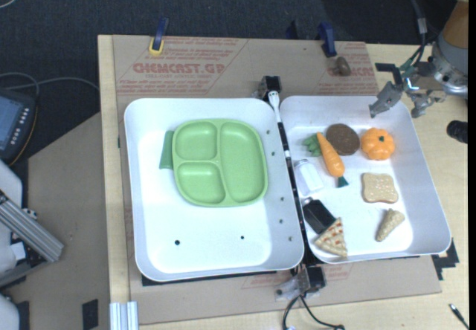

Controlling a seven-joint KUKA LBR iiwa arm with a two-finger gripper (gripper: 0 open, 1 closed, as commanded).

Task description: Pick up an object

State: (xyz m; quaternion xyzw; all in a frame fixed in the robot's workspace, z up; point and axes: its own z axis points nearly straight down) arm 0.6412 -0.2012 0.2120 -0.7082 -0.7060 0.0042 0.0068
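Several toy foods lie in the right bin (428, 172): an orange pumpkin (378, 143), a brown round patty (343, 138), a carrot (330, 154), a slice of toast (380, 188), a beige cone (390, 224) and a pizza slice (332, 238). My gripper (401, 103) hangs over the bin's far right corner, above and just beyond the pumpkin. It is open, its two fingers spread apart with nothing between them.
A green divided plate (220, 161) sits in the left bin (149, 232). A small white piece (307, 176) and a black block (318, 212) lie along the right bin's left wall. Two clamps (157, 36) (326, 39) grip the board's far edge.
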